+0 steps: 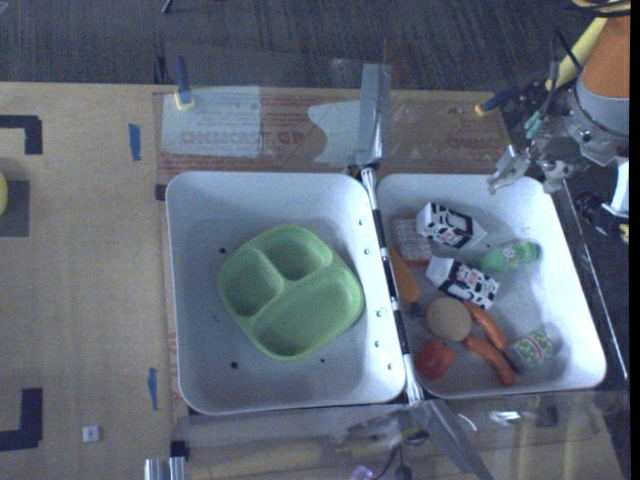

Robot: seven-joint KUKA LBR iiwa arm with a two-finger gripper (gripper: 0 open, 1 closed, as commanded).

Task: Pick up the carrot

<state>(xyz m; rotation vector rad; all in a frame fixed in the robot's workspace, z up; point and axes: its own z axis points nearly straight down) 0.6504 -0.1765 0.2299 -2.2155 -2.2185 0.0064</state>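
Green, a divided plate (290, 290) lies in the left bin (190, 268). Right of that plate, the right bin (580, 318) holds the carrot (404, 278) against its left wall, milk cartons (450, 226), a brown ball (449, 319). Whether the jaws grip anything, I cannot tell.

Two white bins sit side by side on the bench. The left bin (190, 268) holds a green divided plate (290, 290), lying flat near its middle. The right bin (575, 318) holds a jumble: a carrot (404, 276) along its left wall, two black-and-white cartons (448, 225), one nearer than the other, a green bottle (510, 256) to their right, a tan ball (449, 319), a red piece (434, 359) near the ball, orange sausages (489, 340) and a small green can (533, 347). The gripper (525, 163) hangs above the right bin's far right corner, well apart from the carrot.
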